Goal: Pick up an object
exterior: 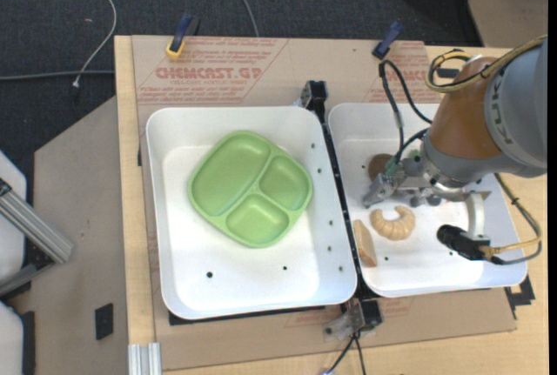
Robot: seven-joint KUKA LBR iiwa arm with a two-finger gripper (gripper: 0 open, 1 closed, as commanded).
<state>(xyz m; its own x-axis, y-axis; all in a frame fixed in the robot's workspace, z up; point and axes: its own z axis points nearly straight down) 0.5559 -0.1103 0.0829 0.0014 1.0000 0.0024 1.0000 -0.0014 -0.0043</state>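
Working in the right bin [435, 288], w/ the arm [487, 117] reaching in from the right and the gripper [407, 189] hanging low over the bin's middle. Can't tell whether open or shut: wrist hardware and cables block the tip from this angle, and nothing seen held. Three candidate objs in that bin: tan curved piece [393, 223], croissant-like, just below the gripper; brown round piece [380, 165] just above-left of it, partly hidden by the hardware; pale wedge [365, 244] lying against the bin's left wall. Over in the left bin [174, 277], a green divided plate [251, 187], well apart from the arm and prob. not the target. Judging by position, mid-approach on the tan curved piece, grasp not yet made. To do it well: centre over the thick middle of the curve, not the tapered ends; close across the narrow width, not along the arc; go down straight, no sideways drag, since a nudge could roll it toward the wedge. Avoid the wedge as a target: too close to the wall for clearance on that side. Lift slowly, straight up, and check that the obj comes w/ it before calling the pick done. Watch the loose cable near the bin's lower right for snagging.
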